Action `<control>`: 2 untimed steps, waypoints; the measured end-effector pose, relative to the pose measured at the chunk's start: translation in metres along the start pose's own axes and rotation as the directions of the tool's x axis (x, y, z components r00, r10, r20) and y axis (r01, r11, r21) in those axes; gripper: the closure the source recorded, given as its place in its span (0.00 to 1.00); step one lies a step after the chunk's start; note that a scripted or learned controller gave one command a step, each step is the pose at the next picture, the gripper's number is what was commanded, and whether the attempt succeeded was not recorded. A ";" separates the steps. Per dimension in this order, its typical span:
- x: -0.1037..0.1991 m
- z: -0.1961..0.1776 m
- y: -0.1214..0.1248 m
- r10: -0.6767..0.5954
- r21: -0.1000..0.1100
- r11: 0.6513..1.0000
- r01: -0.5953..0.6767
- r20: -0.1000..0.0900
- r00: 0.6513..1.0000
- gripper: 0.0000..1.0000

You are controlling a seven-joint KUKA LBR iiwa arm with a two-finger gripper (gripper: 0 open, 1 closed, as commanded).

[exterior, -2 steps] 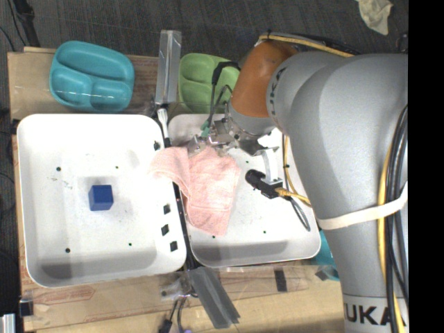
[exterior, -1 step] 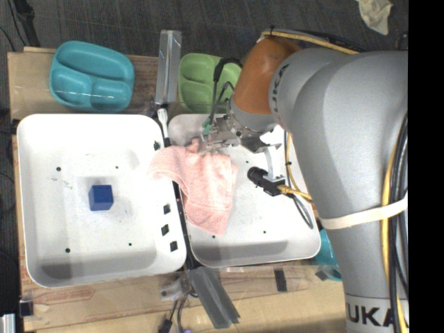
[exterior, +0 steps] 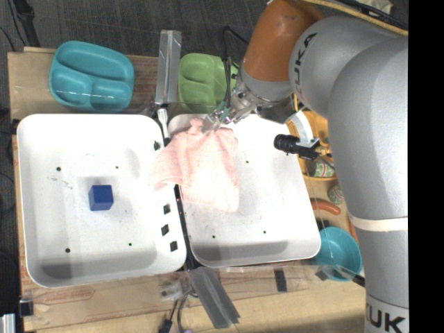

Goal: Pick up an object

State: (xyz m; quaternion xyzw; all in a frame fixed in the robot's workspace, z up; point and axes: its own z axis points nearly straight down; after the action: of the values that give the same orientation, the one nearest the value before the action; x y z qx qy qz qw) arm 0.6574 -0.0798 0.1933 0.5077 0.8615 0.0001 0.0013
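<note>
While the tool (exterior: 220, 118) pinches the pink cloth's (exterior: 199, 166) top corner
Draped over both bins, it hangs so it can lift free.

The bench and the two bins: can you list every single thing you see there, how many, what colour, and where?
Bins: two, white, side by side on the bench.
Block: one, blue, in the left bin.
Cloth: one, pink, draped over the divide between the bins, its top corner lifted at the jaws.
Teal tray: one, behind the left bin.
Green tray: one, behind the bins, near the middle.
Teal bowl: one, right of the right bin.
Arm: one, grey with an orange band, from the right.
Gripper: one, at the cloth's top corner.
</note>
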 end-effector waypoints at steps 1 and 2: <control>0.008 -0.027 0.004 0.162 0.002 0.987 -0.162 0.000 0.987 1.00; 0.008 -0.027 0.004 0.162 0.002 0.987 -0.162 0.000 0.987 0.00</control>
State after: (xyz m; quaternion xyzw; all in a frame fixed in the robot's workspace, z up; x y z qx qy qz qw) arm 0.6568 -0.0707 0.2201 0.5759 0.8175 -0.0004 0.0006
